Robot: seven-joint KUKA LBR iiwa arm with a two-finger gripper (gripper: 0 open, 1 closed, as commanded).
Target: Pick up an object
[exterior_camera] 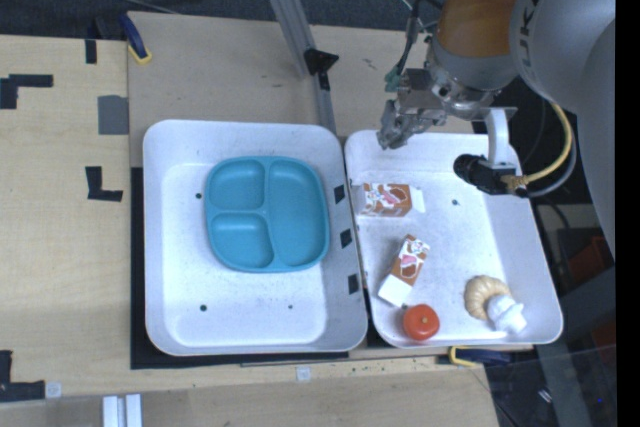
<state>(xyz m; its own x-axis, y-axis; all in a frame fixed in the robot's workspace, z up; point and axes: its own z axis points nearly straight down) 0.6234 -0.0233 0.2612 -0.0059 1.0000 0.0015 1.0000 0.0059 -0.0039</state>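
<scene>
Left bin (pixel 160 215): a blue divided plate (pixel 267 214) lies at its centre. Right bin (pixel 535 265): a brown-and-white packet (pixel 386 199) near the left wall, a small carton (pixel 405 270) below it, a red ball (pixel 421 322) at the front edge, a pastry-like toy (pixel 490 300) at the front right corner. The gripper (pixel 396 131) hovers over the back left corner; jaw state cannot be told.
</scene>
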